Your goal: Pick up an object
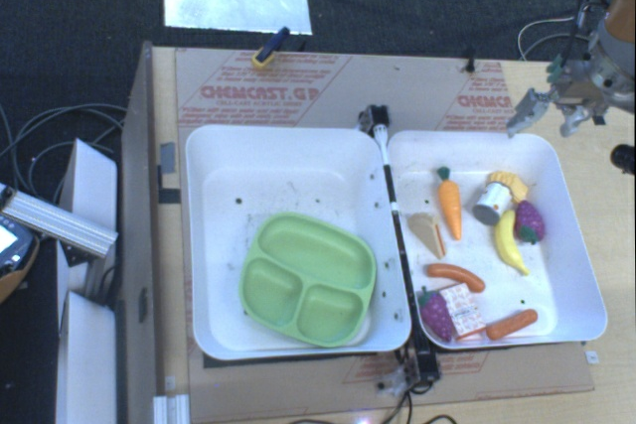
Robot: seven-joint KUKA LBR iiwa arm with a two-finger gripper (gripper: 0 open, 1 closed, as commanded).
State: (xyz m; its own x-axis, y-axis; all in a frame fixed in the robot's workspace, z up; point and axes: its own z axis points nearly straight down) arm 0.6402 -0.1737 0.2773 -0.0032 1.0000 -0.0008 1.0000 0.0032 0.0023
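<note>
My gripper (pixel 552 117) hangs open above the far right corner of the right bin (pixel 571 213), its two fingers spread with nothing between them. Below it in that bin lie toy foods: an orange carrot (pixel 450 202), a grey can with a yellow top (pixel 494 197), a yellow banana (pixel 510 243), a purple plum (pixel 530 220), a tan wedge (pixel 429 234), two sausages (pixel 456 276) (pixel 512 323), purple grapes (pixel 434 312) and a small red-and-white box (pixel 462 310).
The left bin (pixel 214 213) holds a green divided plate (pixel 308 279). Both bins rest on a cardboard sheet (pixel 328 84). A yellow-and-black tool (pixel 268 48) lies at the sheet's far edge. Cables hang near the arm at the top right.
</note>
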